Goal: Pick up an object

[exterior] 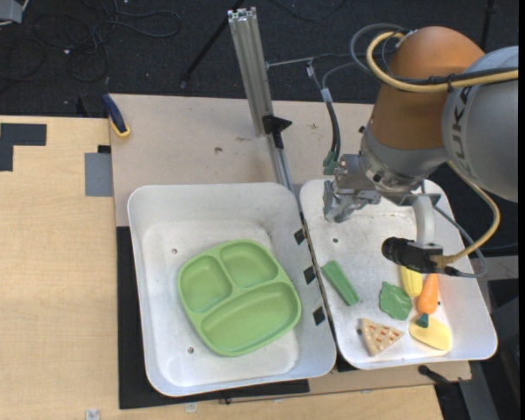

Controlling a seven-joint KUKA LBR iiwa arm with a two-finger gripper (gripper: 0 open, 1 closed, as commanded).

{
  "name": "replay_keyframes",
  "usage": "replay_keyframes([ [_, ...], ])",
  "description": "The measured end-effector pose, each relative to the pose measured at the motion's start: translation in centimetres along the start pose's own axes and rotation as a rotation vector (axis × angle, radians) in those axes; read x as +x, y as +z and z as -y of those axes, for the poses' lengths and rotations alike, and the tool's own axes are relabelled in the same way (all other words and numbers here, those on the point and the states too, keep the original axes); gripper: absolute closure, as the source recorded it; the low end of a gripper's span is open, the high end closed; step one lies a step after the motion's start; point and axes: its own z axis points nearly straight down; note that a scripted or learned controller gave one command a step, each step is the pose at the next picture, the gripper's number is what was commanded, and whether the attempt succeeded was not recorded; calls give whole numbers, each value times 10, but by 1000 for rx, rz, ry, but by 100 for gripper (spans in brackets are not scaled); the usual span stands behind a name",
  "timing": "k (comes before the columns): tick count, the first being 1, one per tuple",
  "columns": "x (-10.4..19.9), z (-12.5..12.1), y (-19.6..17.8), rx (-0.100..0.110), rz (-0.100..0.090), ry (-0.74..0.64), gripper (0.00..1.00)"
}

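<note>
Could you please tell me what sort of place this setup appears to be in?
Probably a robotics lab's pick-and-place bench: a grey arm with an orange band reaches over two shallow white bins, one holding a green divided plastic plate, with cables on the dark floor.
</note>
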Motion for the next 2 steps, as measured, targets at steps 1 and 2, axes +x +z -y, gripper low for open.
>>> replay_keyframes([
  [1,55,10,20,1,1,0,100],
  [2,109,19,37,2,1,1,100],
])
